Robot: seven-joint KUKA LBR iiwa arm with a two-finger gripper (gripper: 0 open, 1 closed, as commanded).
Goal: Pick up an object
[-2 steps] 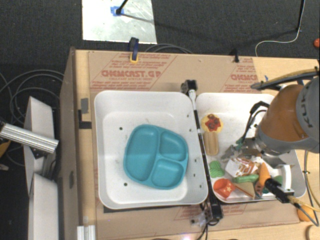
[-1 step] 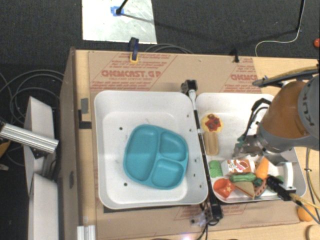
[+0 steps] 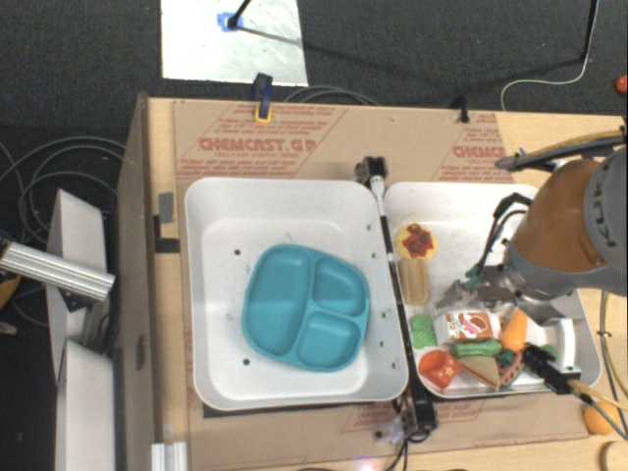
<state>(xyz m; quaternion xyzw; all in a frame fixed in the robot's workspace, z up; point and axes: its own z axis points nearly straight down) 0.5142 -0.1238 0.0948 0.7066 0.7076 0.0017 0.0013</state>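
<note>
The right bin [image 3: 461, 199] holds several toy food pieces. A yellow round piece with a red top [image 3: 417, 240] lies near its left wall, with a tan stick [image 3: 417, 283] just below it. Toward the front lie a green piece [image 3: 422, 330], a red piece [image 3: 439, 369], a red-and-white box [image 3: 469, 324], a green pod [image 3: 475, 349], an orange carrot [image 3: 515, 333] and a brown wedge [image 3: 481, 370]. My gripper [image 3: 467, 288] hangs low in this bin, right of the tan stick and just above the box. The arm's orange band [image 3: 564, 219] hides much of it.
The left bin [image 3: 221, 214] carries a blue divided plate [image 3: 306, 305]. A metal divider [image 3: 388, 263] runs between the bins. Cardboard [image 3: 294, 140] lines the bench behind them. Cables [image 3: 549, 77] and a white sheet [image 3: 231, 27] lie beyond the bench.
</note>
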